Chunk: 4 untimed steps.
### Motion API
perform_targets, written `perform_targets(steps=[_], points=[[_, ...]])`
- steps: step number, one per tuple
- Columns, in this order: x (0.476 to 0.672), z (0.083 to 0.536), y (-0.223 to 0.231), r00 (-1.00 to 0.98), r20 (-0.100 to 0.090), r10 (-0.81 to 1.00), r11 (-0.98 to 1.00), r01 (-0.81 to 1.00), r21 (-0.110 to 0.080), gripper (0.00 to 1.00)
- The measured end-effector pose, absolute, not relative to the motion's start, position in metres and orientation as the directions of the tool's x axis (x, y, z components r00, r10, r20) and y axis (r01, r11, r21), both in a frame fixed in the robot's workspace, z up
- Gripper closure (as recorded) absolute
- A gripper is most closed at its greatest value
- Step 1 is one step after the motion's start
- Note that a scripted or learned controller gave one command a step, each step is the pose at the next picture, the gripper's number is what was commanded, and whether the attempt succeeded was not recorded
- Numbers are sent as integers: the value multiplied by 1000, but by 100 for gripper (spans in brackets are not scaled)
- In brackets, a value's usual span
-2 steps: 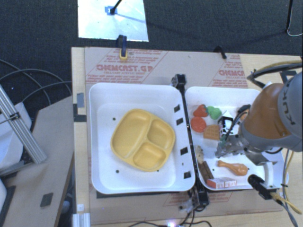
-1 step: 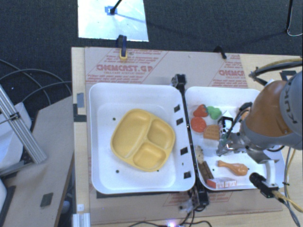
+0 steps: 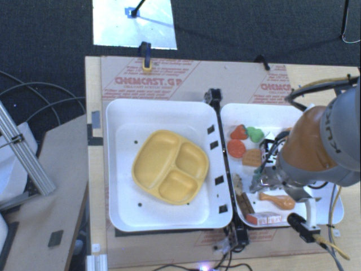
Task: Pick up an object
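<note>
— Where's the hand (image 3: 260, 180)?
— Lower right of the frame, low in the right white bin (image 3: 338, 210); can't tell its grip; an orange plastic drumstick (image 3: 276, 200) lies just beside it, red tomato (image 3: 236, 148) above.

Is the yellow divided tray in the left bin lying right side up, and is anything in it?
Right side up and empty: the yellow tray lies flat in the left bin, its three compartments facing up, all bare.

A yellow tray (image 3: 171, 166) lies in a white bin (image 3: 121, 151); the arm (image 3: 324, 145) is grey and orange.
</note>
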<state>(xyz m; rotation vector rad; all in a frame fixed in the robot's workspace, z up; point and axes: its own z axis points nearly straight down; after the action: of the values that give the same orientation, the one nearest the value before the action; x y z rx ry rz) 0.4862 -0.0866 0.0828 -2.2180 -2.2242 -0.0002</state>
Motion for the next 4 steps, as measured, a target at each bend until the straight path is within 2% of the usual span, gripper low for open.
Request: perform_targets(steps=[1, 2, 3, 4], points=[[552, 191, -56, -10, -1, 1000, 10, 1000, 17, 100], [513, 184, -27, -7, 2, 1000, 7, 1000, 0, 100], [515, 195, -29, -10, 0, 1000, 10, 1000, 4, 100], [507, 184, -8, -7, 1, 1000, 7, 1000, 1, 100]])
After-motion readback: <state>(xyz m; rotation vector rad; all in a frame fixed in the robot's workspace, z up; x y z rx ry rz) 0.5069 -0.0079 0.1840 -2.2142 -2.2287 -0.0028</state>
